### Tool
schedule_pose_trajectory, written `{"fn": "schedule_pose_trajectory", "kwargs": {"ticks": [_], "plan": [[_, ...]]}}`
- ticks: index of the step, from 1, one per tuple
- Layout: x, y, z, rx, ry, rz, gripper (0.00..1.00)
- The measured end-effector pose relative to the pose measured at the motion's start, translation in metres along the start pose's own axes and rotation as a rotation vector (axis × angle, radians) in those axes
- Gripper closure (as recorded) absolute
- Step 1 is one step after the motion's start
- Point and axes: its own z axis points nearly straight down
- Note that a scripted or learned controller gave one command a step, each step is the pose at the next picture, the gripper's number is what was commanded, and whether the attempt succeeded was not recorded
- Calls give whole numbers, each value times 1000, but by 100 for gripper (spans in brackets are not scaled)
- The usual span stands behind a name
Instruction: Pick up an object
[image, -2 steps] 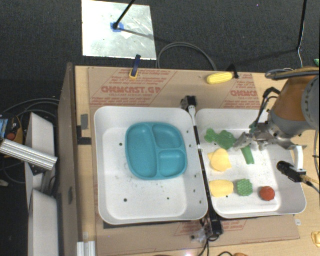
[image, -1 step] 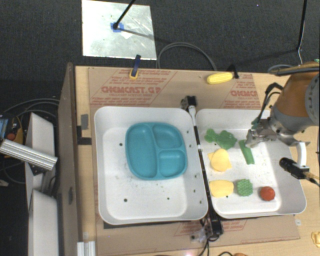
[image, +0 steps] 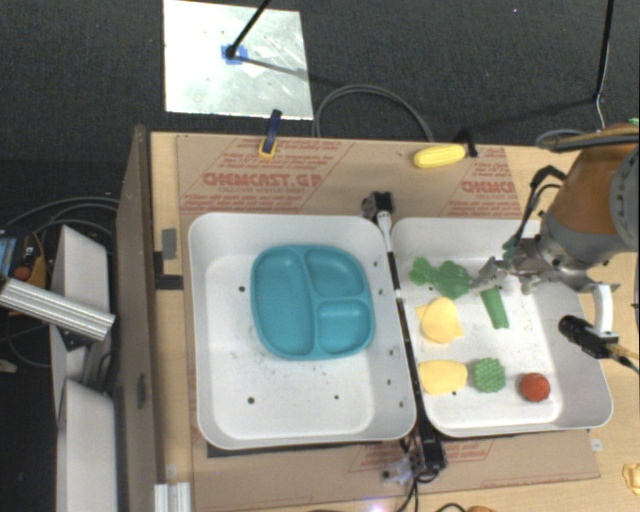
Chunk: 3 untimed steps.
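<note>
Tool (image: 503, 270) over right white bin (image: 575, 412), frame right.
Finger spread cannot be determined; tip sits just above small green plastic stick (image: 494, 308).

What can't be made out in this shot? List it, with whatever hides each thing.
- Gripper, camera view: small and blurred against the right bin; finger state and any contact with the green stick cannot be told.
- Arm, camera view: cut off by the right edge.
- Green leafy toy, camera view: too small to identify exactly.
- Left bin floor, camera view: partly covered by the blue divided plate.
</note>
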Motion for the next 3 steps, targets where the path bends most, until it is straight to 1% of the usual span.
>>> {"fn": "schedule_pose_trajectory", "kwargs": {"ticks": [1,2,3], "plan": [[-18,-4,35,3,0,3,0],[-17,-2,22,-1,-1,1,100],[34,-1,32,-1,0,-3,100]]}}
